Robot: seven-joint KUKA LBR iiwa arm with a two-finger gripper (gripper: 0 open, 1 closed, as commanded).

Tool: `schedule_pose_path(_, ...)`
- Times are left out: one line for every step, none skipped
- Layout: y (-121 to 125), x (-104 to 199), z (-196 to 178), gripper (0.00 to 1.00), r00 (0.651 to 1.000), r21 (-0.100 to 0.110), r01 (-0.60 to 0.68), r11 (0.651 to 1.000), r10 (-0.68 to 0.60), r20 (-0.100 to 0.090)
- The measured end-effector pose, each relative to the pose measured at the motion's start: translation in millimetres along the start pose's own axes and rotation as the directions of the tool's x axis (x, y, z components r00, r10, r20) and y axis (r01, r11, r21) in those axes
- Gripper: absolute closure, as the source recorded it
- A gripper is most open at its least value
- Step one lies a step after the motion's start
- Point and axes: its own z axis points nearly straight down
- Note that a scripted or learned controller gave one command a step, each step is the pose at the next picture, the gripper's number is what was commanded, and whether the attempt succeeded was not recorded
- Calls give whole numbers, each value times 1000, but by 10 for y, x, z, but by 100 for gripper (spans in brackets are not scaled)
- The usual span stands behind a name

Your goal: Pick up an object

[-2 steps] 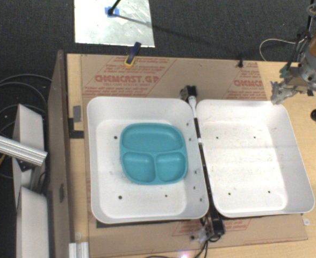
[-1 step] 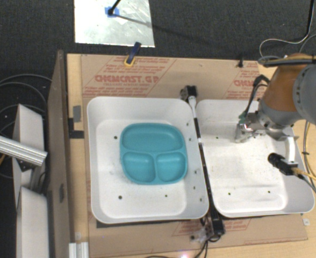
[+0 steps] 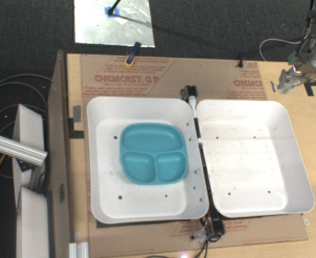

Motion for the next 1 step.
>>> schedule_pose_path(-86,12,1578,100,1000,30,-1,1000,1,-12)
